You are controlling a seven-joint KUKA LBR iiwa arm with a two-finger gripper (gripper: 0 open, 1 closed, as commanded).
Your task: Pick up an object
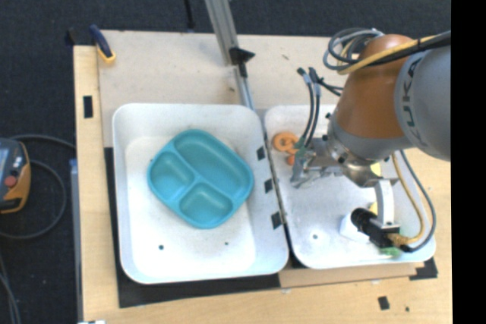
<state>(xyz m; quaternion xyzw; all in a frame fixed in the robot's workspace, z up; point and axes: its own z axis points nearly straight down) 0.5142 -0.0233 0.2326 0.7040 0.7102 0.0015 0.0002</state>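
looming closest, the grey arm with its orange band (376, 99) covers much of the right shallow white bin (326, 250). its two-finger gripper (304, 169) hangs low by the bin's left wall; i cannot tell its state. one small orange round object (284, 141) lies just beside it, partly hidden. the left shallow white bin (137, 246) holds one teal three-compartment plastic plate (200, 177).

gripper (301, 169) beside orange object (284, 142), right bin (328, 246)
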